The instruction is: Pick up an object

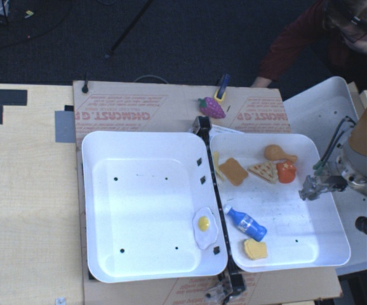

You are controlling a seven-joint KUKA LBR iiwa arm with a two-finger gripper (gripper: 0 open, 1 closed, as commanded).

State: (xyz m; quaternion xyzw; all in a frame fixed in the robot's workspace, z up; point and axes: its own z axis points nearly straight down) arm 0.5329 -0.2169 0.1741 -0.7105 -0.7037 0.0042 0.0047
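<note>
Two white bins sit side by side on the surface, and the claw point(312, 189) hangs over the right bin's point(333, 246) outer edge, low and close to the bin floor. From this slant the claw reads as a small grey cluster; how far apart it stands cannot be told, and nothing is visibly caught in it.

No single thing is named by the task, so the candidates are whatever lies loose. Nearest, just to the claw's left, is a red tomato point(286, 172), touching a pizza slice point(263, 170); beyond those lie a brown piece of toast point(233, 171) and a drumstick point(277, 152). Further toward the front edge are a blue bottle point(246, 223) lying on its side and a yellow chunk point(255, 250) just beside it. A fried egg point(204, 227) rests in the left bin point(107, 170), against the shared wall, well apart from the claw. The scatter looks random, as dropped things would lie, which leaves the tomato cluster the likeliest target.

A purple toy point(213, 107) and a blue-and-yellow item point(222, 88) lie outside the bins on cardboard point(139, 110); what they are is unclear. The arm point(361, 151) is cut off at the frame's edge.
</note>
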